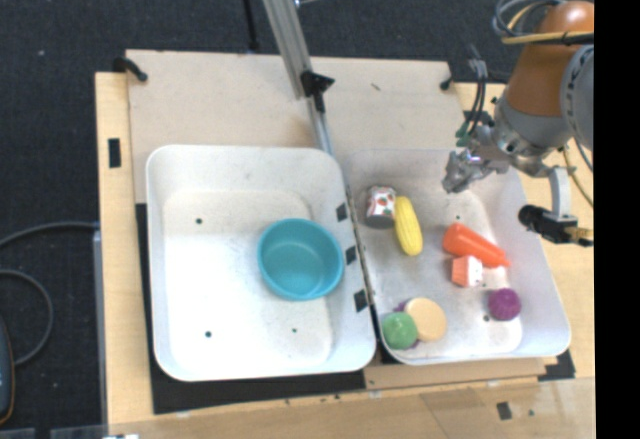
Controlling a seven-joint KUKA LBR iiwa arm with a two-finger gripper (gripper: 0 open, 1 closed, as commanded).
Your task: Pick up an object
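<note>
My gripper (459, 177) hangs over the back of the right bin (535, 327), above bare floor, with nothing visible between its fingers. Below it in that bin lie an orange carrot (475, 243), a yellow corn cob (407, 226), a small silver and red can (380, 206), an orange and white block (471, 273), a purple ball (504, 304), a tan disc (427, 318) and a green ball (400, 330). The carrot is the nearest thing, a short way in front of the gripper.
The left bin (200, 327) holds a teal bowl (299, 258) near its right wall. A slanted metal pole (285, 22) rises from the divider between the bins at the back. Bare board lies behind both bins.
</note>
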